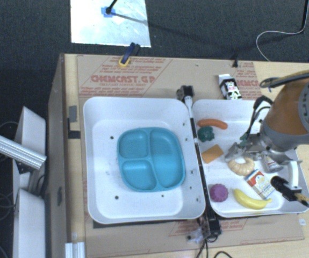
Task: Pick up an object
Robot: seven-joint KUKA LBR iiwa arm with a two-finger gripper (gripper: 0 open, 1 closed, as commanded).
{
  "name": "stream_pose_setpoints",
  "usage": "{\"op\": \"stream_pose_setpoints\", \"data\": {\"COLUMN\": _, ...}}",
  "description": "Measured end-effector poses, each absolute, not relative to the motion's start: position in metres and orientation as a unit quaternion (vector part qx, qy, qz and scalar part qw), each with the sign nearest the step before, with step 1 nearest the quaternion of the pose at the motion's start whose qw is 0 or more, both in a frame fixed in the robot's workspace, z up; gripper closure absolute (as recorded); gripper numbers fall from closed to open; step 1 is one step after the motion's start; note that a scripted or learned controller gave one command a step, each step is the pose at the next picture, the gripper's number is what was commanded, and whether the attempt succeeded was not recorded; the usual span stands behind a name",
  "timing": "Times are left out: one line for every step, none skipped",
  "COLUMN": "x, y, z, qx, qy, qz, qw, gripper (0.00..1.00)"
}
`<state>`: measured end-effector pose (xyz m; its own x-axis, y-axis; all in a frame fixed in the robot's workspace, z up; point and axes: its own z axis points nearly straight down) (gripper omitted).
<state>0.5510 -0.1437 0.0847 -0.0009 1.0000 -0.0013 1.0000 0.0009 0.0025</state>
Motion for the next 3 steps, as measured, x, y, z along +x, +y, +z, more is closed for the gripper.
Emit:
{"op": "stream_pose_setpoints", "data": {"x": 0.534, "y": -0.149, "z": 0.144, "qx": 0.707, "qy": 0.707, "qz": 0.0007, "qw": 0.002, "gripper": 0.0}}
{"op": "stream_pose_setpoints", "data": {"x": 0.567, "y": -0.103, "z": 0.093, "qx": 0.706, "qy": 0.708, "qz": 0.0017, "qw": 0.002, "gripper": 0.0}}
{"op": "stream_pose_setpoints", "data": {"x": 0.538, "y": -0.137, "z": 0.09, "qx": 0.707, "qy": 0.707, "qz": 0.0, "qw": 0.001, "gripper": 0.0}}
